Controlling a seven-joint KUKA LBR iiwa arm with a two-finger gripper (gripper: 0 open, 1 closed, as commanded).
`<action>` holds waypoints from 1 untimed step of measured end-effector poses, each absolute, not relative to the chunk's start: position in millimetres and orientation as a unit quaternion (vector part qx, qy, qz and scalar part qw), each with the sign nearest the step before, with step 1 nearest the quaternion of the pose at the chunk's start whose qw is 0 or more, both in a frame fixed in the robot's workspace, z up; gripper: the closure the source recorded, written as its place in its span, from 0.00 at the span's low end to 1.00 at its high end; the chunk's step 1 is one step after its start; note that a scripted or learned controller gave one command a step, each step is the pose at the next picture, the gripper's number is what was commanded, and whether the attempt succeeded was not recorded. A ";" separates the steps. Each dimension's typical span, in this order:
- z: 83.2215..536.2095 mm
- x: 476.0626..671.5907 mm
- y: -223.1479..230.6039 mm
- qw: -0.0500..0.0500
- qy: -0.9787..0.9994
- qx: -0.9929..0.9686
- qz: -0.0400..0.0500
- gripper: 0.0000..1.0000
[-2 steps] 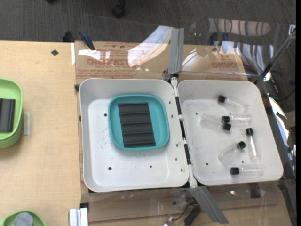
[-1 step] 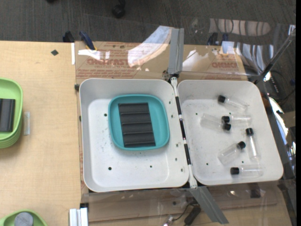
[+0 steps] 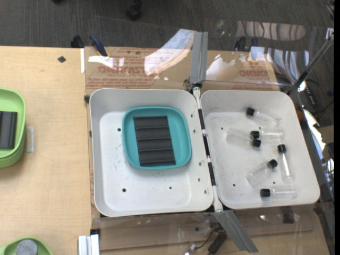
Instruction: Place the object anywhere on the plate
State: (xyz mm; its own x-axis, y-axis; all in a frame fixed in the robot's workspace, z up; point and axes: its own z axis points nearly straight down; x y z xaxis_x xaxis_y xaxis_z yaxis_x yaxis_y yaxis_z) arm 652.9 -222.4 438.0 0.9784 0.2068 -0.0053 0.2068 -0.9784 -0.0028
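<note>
two shallow white bins side by side on a wooden desk (image 3: pixel 42 195), with no robot end effector to place things against.

at far left sits a stack of green plates (image 3: pixel 11 129); the left white bin (image 3: pixel 106 185) holds a teal square plate (image 3: pixel 183 142) carrying a dark ribbed insert (image 3: pixel 154 139); the right white bin (image 3: pixel 297 190) holds several clear plastic vials with black caps (image 3: pixel 265 169), scattered apart and lying flat, none on the teal plate; whether the end effector is clenched or released cannot be told.

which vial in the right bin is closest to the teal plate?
The clear vial lying left of the others in the right bin, cap pointing right. It sits closest to the divider and the teal plate.
</note>
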 end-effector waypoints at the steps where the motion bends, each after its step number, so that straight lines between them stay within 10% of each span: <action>1: 438.0 652.4 -222.5 0.001 -0.102 -0.995 0.003 0.00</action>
State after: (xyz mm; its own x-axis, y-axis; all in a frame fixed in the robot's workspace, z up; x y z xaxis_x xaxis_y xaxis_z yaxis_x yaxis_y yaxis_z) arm 652.4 -222.5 438.0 0.9791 0.2032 -0.0054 0.2032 -0.9791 -0.0029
